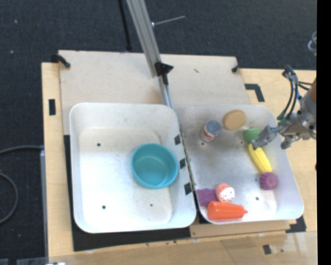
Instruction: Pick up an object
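The gripper (271, 137) is seen at the right of the frame, over the right bin's (231, 164) upper right; whether its jaws are parted cannot be told, and nothing is seen held. A yellow corn cob (260, 158) lies just below it, beside a green item (251, 133). A teal bowl (154, 165) is placed in the left bin (99, 164).

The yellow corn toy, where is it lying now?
In the camera view, the yellow corn toy lies in the right bin, near its right wall, between the green toy above and the purple ball below.
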Tool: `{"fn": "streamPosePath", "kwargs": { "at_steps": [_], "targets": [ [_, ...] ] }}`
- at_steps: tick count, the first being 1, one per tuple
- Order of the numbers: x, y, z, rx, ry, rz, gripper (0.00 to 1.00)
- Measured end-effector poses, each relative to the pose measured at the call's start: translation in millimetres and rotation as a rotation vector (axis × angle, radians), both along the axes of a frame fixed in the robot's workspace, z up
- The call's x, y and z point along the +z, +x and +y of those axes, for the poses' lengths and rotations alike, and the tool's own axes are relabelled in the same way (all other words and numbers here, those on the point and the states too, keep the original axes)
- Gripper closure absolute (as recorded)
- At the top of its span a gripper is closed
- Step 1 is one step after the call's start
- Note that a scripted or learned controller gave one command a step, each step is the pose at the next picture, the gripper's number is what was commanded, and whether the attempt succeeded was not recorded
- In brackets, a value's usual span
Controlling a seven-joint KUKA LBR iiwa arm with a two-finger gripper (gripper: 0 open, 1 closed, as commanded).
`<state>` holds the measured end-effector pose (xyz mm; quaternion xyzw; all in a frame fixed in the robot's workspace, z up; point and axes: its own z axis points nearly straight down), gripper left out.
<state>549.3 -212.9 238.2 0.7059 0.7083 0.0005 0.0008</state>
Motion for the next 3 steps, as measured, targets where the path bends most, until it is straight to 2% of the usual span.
{"fn": "streamPosePath", "kwargs": {
  "at_steps": [1, 3],
  "targets": [
    [0.0, 0.0, 0.1, 0.000, 0.000, 0.000, 0.00],
    [-102.0, -10.3, 7.6, -0.004, 0.000, 0.005, 0.00]
  ]
}}
